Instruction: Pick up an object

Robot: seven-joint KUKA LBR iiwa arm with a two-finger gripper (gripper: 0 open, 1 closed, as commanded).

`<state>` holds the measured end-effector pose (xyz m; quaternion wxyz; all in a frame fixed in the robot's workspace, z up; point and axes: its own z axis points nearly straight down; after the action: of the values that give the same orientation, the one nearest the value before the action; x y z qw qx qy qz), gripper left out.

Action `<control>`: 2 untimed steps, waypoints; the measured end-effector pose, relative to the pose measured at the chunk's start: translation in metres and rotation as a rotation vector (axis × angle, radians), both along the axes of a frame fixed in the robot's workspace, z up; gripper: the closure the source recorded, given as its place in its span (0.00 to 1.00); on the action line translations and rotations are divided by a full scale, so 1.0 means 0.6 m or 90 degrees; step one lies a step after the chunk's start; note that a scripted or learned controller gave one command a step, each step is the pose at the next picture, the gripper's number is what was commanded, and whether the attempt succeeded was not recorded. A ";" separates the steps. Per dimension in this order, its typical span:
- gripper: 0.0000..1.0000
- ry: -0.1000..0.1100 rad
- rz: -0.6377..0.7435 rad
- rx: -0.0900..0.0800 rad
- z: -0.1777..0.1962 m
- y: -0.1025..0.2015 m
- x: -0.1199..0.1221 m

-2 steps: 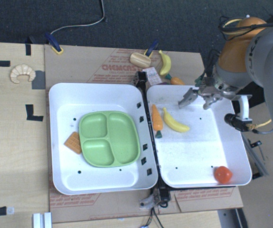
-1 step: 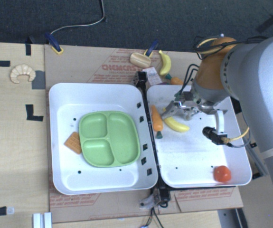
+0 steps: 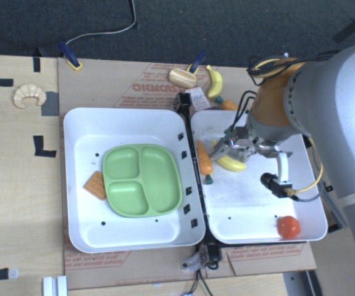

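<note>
Gripper (image 3: 226, 152) low in right bin (image 3: 251, 227), near its left wall, at banana (image 3: 231, 163) beside carrot (image 3: 204, 159); finger state cannot tell; lift not yet done

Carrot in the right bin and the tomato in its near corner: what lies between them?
In the camera view, bare white bin floor lies between the carrot and the tomato. The banana sits above that line, by the end effector.

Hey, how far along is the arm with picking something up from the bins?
Done: the claw has reached the right bin, low beside the yellow banana and the carrot. In hand: nothing I can confirm; its grip is unclear. Left: grasping and lifting an object. The tomato sits untouched in the corner.
</note>
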<state>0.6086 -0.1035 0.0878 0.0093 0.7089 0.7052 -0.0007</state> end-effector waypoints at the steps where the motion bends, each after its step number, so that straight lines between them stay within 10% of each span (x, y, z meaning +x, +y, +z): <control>1: 0.00 0.005 0.003 0.007 -0.002 -0.018 -0.122; 2: 0.00 0.004 0.004 0.008 -0.002 0.003 -0.016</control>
<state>0.5989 -0.1015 0.0866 0.0028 0.7065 0.7077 0.0016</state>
